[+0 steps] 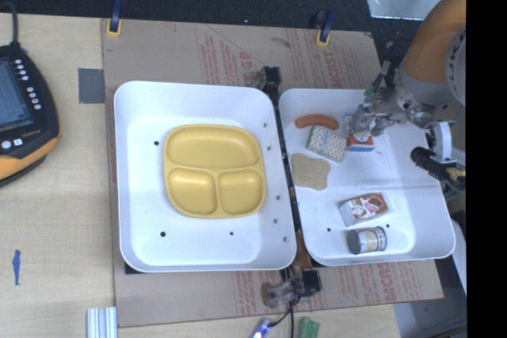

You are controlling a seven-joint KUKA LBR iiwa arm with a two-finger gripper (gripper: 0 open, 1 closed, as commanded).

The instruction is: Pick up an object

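My gripper (367,125) hangs low over the back of the right bin (428,202), on the grey arm with the orange band that comes in from the right. Directly under and touching its tip is a small red, white and blue object (361,142). Just left of it lie a green-patterned packet (325,143) and a reddish sausage (316,121). A tan bread slice (309,171) lies by the bin's left wall. Nearer the front are a small red-and-white carton (364,208) and a dark can (367,240) on its side.
The left bin (142,233) holds a yellow divided plate (214,170). A teach pendant (20,111) lies on the bench at the far left. Clamps (322,28) pin the cardboard sheet at the back edge.
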